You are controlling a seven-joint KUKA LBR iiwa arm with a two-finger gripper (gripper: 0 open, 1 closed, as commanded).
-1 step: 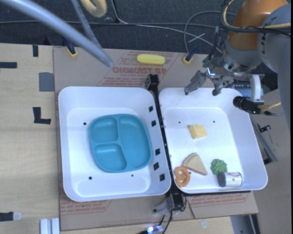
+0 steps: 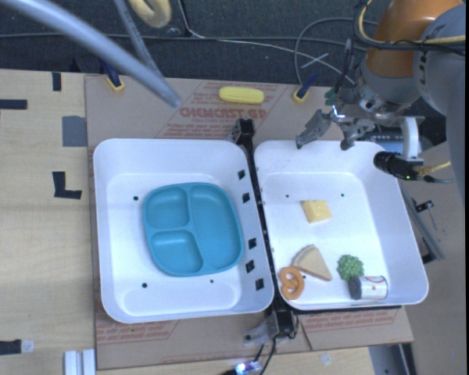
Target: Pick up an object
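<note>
The gripper (image 2: 328, 133) is seen at upper right, fingers spread and holding nothing, above the right bin (image 2: 391, 209), where a yellow cheese block (image 2: 316, 210) lies mid-bin.

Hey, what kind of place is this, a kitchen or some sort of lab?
Most likely a robotics lab bench, not a kitchen. A grey arm with an orange band reaches over two white bins, and the food in the right bin, like the pretzel and broccoli, looks like toys.

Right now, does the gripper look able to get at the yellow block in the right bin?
Probably yes. The yellow block lies alone, nothing on or against it, and the gripper hangs above the right bin by its far rim.
</note>
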